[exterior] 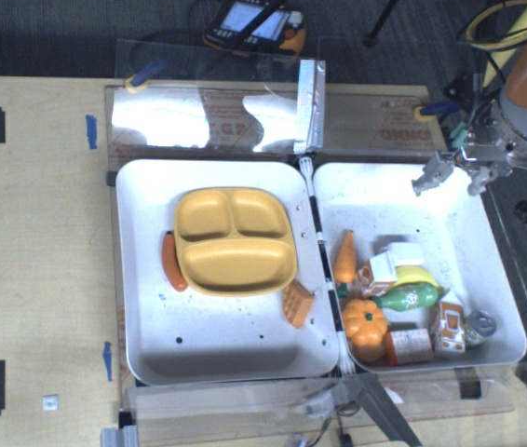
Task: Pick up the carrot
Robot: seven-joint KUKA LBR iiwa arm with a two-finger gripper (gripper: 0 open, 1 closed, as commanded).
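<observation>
The carrot [344, 258] lies in the right bin [496, 250], close against its left wall, tip toward the far edge. It looks like a light, stiff, smooth toy — likely slippery, best pinched across its thick middle. The gripper [452, 172] hovers over the far right corner, fingers apart, holding nothing. Box labels — too blurred to read.

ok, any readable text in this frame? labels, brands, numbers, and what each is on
Nothing reads cleanly.
Board behind the bins: printed lettering, washed out by glare, unreadable.
Handheld pendant screen: lit display, too small to read.
Small carton in the right bin: printed label, blurred.
Can beside it: label blurred.
Carrot, yellow tray: no markings.
</observation>
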